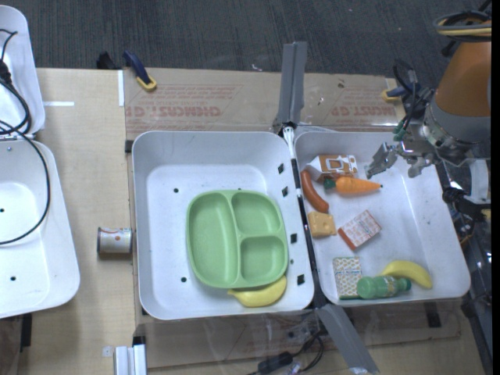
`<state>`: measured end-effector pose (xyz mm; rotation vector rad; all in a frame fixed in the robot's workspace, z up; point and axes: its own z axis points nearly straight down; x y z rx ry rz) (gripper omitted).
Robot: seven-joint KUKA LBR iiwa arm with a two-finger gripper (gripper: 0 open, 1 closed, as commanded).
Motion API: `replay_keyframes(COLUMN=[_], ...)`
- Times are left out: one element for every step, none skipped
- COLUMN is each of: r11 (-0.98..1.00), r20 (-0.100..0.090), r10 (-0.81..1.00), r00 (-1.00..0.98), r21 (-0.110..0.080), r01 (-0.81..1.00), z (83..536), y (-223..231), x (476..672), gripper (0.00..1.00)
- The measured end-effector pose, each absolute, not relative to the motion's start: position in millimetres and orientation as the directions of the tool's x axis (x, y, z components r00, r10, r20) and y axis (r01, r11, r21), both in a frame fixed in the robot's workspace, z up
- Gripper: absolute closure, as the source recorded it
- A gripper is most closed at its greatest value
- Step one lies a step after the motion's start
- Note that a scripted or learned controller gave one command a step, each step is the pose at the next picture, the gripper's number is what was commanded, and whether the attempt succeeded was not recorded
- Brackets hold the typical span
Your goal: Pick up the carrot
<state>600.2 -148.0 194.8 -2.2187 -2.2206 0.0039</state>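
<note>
The orange carrot [357, 184] with a green stub end lies in the right bin [437, 233], near its far left part, pointing right. My gripper [398, 162] hangs just right of and slightly above the carrot's tip, at the far side of the bin. Its two fingers stand apart, open, with nothing between them. The carrot is free and untouched.
Around the carrot lie a small brown carton [337, 165], a sausage [315, 192], a cheese cracker [321, 224] and a red-white packet [359, 229]. A banana [409, 272] and green bottle [383, 287] sit near the front. The left bin [156, 209] holds a green divided plate [237, 237].
</note>
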Motion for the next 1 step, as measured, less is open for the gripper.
replay_keyframes(r11=[-0.039], r20=[-0.001], r10=[0.999], r00=[0.039], r21=[-0.002], r01=[0.999], z=[90.7], y=[-96.8], x=[610.3], gripper=[0.0])
